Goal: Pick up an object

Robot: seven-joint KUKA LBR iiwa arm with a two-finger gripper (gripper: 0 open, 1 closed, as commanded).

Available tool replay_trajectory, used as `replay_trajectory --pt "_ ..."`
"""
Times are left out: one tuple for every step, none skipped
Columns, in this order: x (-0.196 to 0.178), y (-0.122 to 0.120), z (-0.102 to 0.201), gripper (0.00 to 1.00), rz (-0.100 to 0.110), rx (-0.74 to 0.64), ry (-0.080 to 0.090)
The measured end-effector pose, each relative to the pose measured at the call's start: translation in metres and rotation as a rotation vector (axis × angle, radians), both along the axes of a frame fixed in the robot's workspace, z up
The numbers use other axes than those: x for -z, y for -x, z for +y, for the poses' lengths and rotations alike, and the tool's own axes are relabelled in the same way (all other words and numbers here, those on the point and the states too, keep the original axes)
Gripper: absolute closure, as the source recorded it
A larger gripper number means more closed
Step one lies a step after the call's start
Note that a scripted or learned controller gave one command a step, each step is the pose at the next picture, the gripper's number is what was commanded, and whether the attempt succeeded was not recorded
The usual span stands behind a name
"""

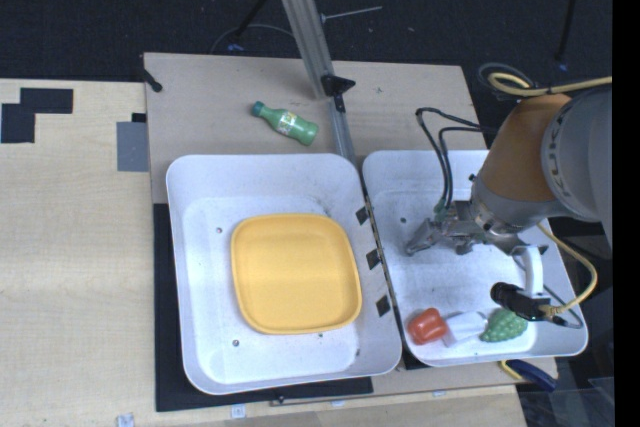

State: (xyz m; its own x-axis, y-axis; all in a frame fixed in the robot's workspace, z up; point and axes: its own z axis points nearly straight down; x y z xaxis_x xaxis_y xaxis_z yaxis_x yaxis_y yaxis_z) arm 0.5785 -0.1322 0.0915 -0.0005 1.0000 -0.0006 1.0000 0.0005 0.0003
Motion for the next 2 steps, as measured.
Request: replay_trajectory --pt "-0.011 0.000 -0.001 1.00 -0.002 0.002 0.000" --pt "-0.061 -0.004 0.008 1.00 -0.003 0.000 0.000"
